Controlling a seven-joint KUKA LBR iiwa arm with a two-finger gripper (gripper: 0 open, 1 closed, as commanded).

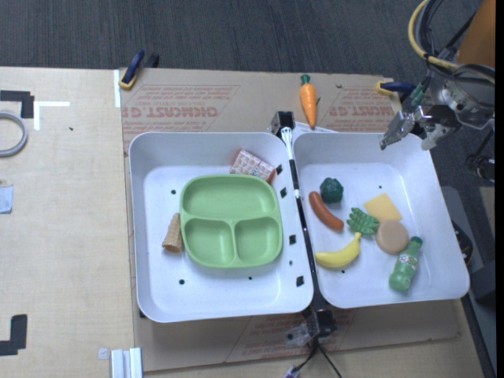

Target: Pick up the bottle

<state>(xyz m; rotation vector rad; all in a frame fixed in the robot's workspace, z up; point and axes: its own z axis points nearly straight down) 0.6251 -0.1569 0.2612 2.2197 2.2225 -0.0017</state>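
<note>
Two white bins lie side by side; the gripper hangs over the far right corner of the right bin, carrying nothing, and whether its fingers are parted cannot be told from this slant. The bottle, green with a white label, lies tilted on the bin floor well apart from the gripper, toward the camera and a little further out toward the bin's right wall. It looks like a small plastic toy: probably light, stiff and smooth, so likely to roll or slip if pinched off-centre. The best hold is judged to be across the round body at mid-length, with the fingers set crosswise to its long axis. A tan disc sits just beside the bottle's cap end, on the side nearer the gripper, and crowds that end. Further from the bottle lie a yellow wedge, a leafy green piece, a banana, a sausage and a broccoli floret.
</note>
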